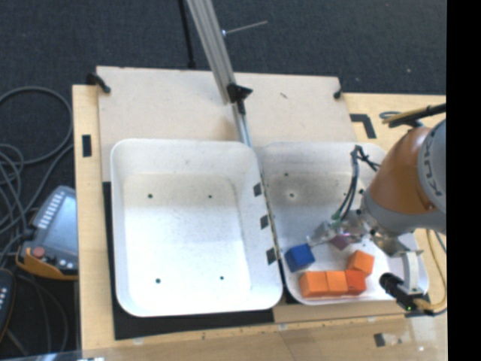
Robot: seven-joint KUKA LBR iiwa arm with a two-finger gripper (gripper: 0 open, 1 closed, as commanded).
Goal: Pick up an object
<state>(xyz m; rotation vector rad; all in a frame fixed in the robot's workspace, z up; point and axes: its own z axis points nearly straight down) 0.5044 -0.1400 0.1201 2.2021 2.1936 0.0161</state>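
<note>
While my arm reaches in from the right, the wooden bench (pixel 188 104) carries two white bins on dark carpet (pixel 90 21). Left bin (pixel 188 224): bare speckled floor, lots of room. Right bin (pixel 301 171): one blue block (pixel 300 257), a long orange block (pixel 333 283) against the near wall, one small orange block (pixel 361 262) just beside it, and something purplish (pixel 341 241) under my gripper (pixel 338 235). Whether that gripper is apart or together, I cannot tell. Far half of this bin is open floor.
</note>
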